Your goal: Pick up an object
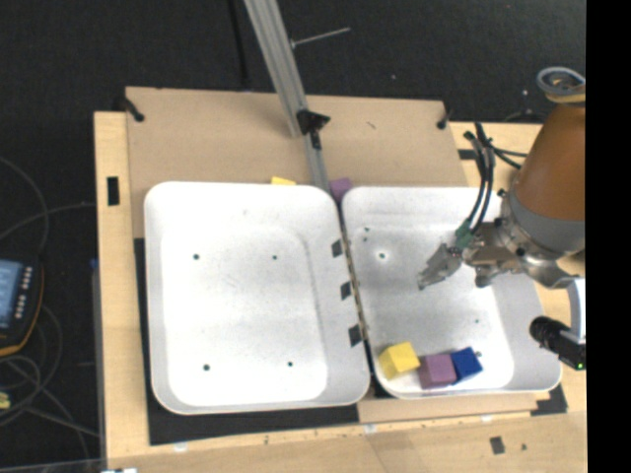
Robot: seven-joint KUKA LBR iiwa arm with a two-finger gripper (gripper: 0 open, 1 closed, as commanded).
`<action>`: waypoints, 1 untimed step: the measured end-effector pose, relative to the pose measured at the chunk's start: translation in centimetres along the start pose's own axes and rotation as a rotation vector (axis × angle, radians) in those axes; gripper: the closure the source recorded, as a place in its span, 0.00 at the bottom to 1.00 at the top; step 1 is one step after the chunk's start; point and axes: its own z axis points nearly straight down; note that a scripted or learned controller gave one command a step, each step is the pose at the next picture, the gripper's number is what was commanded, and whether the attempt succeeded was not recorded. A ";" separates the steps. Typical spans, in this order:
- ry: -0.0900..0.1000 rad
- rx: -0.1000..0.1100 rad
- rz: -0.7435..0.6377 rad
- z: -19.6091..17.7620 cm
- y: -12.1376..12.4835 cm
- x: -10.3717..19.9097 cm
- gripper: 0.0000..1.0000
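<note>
The gripper [439,267] hovers over the right bin [414,215], fingers slightly apart and empty. It should descend squarely over the yellow block [398,359], clear of the purple block [437,371].

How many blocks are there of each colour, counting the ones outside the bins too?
Yellow: 2, one in the right bin, one behind the left bin
Purple: 2, one in the right bin, one behind the bins
Blue: 1, in the right bin
Total: 5
</note>
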 end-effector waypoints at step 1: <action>-0.001 0.010 0.001 8.7 3.2 -6.7 0.00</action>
